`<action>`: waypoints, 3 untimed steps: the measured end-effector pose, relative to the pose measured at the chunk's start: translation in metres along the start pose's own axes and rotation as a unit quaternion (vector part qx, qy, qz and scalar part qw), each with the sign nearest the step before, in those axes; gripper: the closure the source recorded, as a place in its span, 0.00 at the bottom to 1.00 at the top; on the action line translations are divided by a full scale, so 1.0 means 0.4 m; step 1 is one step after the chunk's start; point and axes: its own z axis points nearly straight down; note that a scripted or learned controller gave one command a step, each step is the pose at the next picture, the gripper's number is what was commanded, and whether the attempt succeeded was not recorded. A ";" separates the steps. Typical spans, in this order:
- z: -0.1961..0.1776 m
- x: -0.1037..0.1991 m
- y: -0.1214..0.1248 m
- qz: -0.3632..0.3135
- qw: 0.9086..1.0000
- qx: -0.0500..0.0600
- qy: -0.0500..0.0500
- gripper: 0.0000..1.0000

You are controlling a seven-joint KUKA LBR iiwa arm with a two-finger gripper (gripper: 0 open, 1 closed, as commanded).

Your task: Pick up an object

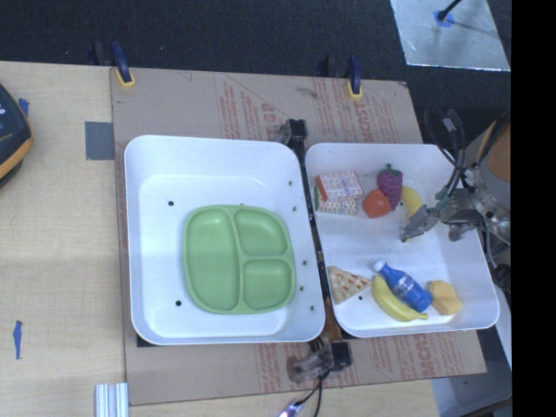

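White plastic makes up both bins. The left bin [139,233] holds a green plate [237,258] with three parts, lying flat in the middle. All round the plate there is bare white floor, most of it along the far side and the left side, so there is lots of room there.

The right bin [395,156] touches the left bin along one long edge. Near that shared edge, at the far end, sits a small red and white box [339,190]. Just right of the box are an orange ball [375,203] and a purple grape bunch [390,183], touching each other. Down by the near edge lie a pizza slice [347,282], then a yellow banana [395,303] with a blue bottle [405,287] resting on it, then a yellow block [446,297] close to the right corner.

The middle of the right bin's floor is bare, between the far group and the near group. The gripper [419,225] hangs over that bare part, right of the orange ball. Its two dark fingers sit close together and nothing is between them. The grey arm [473,208] crosses the bin's right edge.
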 end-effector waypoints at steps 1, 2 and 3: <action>0.271 0.028 0.091 0.000 1.000 0.001 0.000 0.00; 0.268 0.064 0.293 0.000 1.000 0.000 0.000 0.00; 0.270 0.082 0.102 0.000 1.000 0.001 0.000 0.00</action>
